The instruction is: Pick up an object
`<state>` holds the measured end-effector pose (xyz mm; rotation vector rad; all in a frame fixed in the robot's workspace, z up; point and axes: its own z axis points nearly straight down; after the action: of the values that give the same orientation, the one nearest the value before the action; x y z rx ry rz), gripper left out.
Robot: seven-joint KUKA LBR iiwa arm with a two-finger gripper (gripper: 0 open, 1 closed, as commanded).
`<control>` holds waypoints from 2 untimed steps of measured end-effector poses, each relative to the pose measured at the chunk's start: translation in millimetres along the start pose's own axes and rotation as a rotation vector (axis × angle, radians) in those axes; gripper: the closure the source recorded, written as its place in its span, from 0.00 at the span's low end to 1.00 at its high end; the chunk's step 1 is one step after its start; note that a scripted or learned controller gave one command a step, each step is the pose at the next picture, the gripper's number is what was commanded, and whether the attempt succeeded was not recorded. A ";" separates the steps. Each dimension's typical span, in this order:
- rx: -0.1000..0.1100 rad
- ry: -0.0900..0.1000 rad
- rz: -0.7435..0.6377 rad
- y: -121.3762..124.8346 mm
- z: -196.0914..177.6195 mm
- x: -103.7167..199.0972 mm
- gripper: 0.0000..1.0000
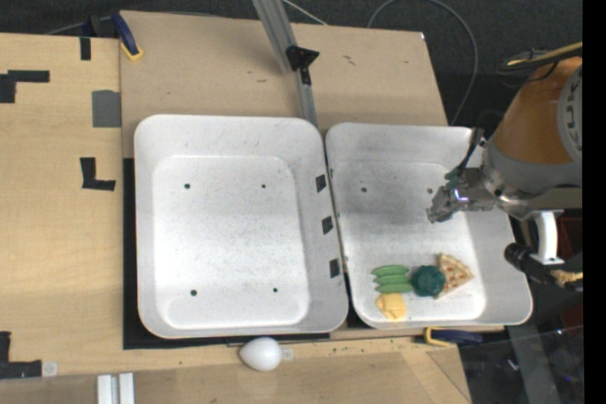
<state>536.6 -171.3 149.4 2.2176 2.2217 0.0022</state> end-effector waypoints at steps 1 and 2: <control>0.000 0.000 0.000 1.2 -42.3 2.2 1.00; -0.002 -0.001 0.000 2.6 -95.4 2.4 1.00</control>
<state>538.9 -168.9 244.8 2.2162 2.2205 0.0034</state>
